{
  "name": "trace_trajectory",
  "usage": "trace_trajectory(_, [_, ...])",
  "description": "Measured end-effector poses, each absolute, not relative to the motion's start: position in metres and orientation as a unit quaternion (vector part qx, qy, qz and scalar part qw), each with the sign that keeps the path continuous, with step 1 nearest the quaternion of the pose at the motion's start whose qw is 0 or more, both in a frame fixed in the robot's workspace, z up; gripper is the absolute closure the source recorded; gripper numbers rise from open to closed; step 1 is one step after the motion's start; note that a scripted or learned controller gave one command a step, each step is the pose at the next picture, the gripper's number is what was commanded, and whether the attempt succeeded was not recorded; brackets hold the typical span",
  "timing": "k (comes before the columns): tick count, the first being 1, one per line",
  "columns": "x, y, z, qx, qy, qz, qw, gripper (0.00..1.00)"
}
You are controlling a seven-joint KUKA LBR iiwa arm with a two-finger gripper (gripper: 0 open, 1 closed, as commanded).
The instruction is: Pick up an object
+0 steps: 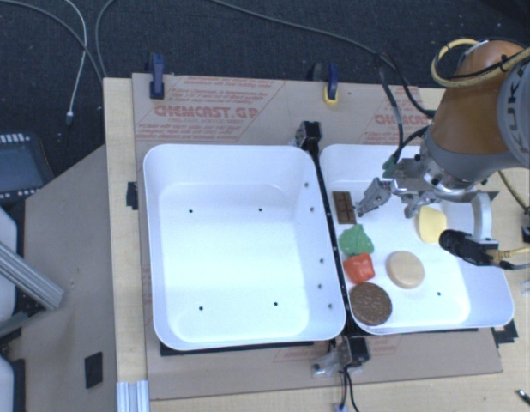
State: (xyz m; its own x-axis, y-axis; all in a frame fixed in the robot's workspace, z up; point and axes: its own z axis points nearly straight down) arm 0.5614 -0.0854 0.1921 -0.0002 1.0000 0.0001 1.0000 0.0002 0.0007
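Note:
The right bin (471, 312) holds several small things: a brown chocolate bar (343, 206) by its left wall, a green leafy piece (357, 239), a red piece (360, 269), a round tan disc (406, 269), a dark brown cookie (370, 304) and a yellow piece (431, 225). My gripper (394, 202) hangs over the upper middle of this bin, open. One finger points toward the chocolate bar and the other stands just above the yellow piece. Nothing sits between the fingers.
The left bin (239, 247) lies beside the right one, parted by a black divider rail (321, 196). Both rest on a cardboard sheet (205, 110) held by clamps. The arm's orange-banded wrist (475, 101) covers the right bin's far right corner.

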Motion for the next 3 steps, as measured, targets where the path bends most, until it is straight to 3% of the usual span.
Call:
trace_trajectory(1, [0.526,-0.166,0.084,0.710,0.704,-0.0029,-0.003,0.00])
trace_trajectory(2, [0.530,-0.162,0.099,0.707,0.707,0.0003,0.001,1.00])
trace_trajectory(3, [0.552,-0.099,0.090,0.705,0.709,0.0005,0.000,1.00])
